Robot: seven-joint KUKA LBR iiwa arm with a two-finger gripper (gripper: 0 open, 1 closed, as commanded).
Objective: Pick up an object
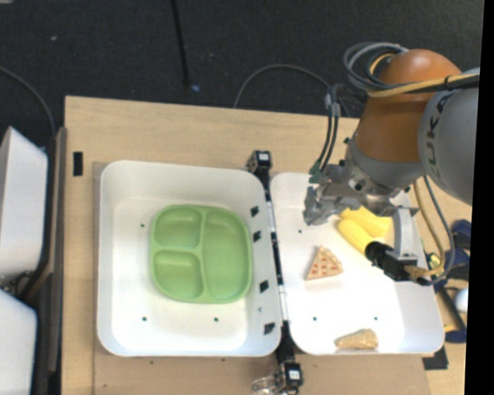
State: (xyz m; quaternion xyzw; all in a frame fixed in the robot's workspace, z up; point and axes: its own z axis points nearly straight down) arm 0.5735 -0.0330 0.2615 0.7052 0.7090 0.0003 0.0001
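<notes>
You have a pizza slice [323,264] lying flat near the middle of the right bin [405,325], a yellow banana-like toy [359,230] just above and right of it, and a tan piece [357,340] near the lower edge. The slice looks light, stiff and thin, so take it across its edges. The gripper [319,206] hangs at the bin's upper left, near the banana; whether anything sits in its grasp, you cannot tell.

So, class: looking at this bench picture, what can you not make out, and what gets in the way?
- Claw: open or shut is unclear in the camera view; the arm's wrist covers it.
- Yellow object: its upper part is hidden under the arm.
- Tan object: too small and blurred to identify.
</notes>
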